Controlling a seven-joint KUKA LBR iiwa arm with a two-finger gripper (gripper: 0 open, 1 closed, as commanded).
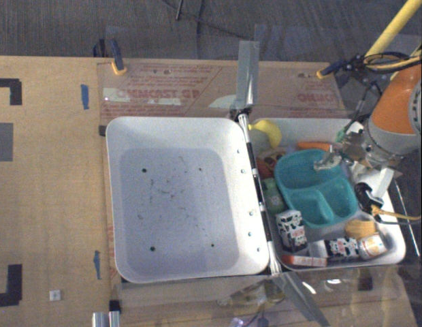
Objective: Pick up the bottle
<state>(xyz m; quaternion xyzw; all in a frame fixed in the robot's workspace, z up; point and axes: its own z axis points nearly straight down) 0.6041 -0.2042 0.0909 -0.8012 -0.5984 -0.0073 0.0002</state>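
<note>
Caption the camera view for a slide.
KUKA arm's end effector hovers over the teal tray in the cluttered right bin, beside the left bin.

One fixed camera looks down at a slant on both bins [116,182]; arm [395,114] enters right.

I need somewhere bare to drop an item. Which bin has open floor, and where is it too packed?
The left bin offers open floor wall to wall. The right bin is crowded: teal divided tray mid-bin, yellow object at the far corner, cow-print cup and bottle along the near wall. The tool hovers at the tray's far rim.
</note>
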